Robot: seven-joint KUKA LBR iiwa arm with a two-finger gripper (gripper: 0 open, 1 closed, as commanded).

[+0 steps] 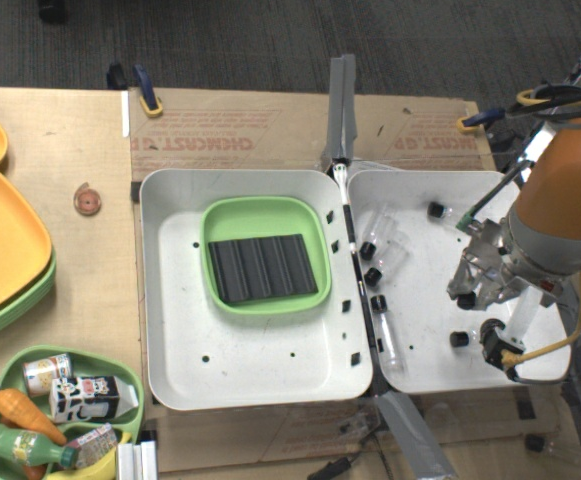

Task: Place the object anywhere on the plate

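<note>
Brown cardboard sheet point(270, 133) laid across a pale wooden bench point(80, 318), under two shallow white bins set side by side. Left bin point(170, 368) loaded with a single green plate point(265, 212), seated toward the bin's far half. Right bin point(420, 193) occupied by the grey arm point(560, 198), entering from the right, orange band uppermost.

Stacked orange and green dishes point(0, 238) at the left edge of the bench, well apart from both bins. Green bowl point(10, 376) of toy food and packets at the near left corner.

Dark grey ribbed slab point(267, 268) lying flat on the green plate, inside its rim, long side running left to right.

Gripper point(473, 286) positioned low over the middle of the right bin, well apart from the plate. Grip state not determinable: tip masked by wrist hardware at this angle.

Clear tubes with black caps point(382, 243), possibly vials, scattered along the right bin's left wall. Small black piece point(459, 339) just beside the gripper, on the near side.
</note>
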